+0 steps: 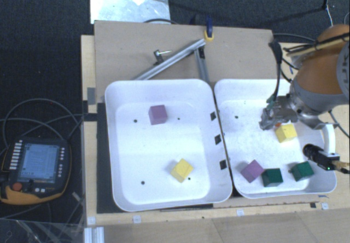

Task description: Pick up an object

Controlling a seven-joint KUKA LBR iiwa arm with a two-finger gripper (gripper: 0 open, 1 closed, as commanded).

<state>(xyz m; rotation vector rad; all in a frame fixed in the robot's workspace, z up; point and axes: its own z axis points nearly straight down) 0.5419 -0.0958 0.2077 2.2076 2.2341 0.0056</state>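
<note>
Seemingly, fingers (opening unclear) hover just beside yellow cube.

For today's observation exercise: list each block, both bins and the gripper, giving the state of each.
Purple block: resting in left bin.
Yellow block: resting in left bin, tilted.
Yellow block: in right bin, beside gripper.
Purple block: resting in right bin.
Two green blocks: resting, apart.
Gripper: low over right bin, grip unclear.

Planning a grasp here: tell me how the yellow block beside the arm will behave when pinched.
The yellow block looks like a stiff cube with flat faces, so it probably won't roll. It seems small and likely light, so a nudge from the tool may slide it along the smooth bin.
</note>
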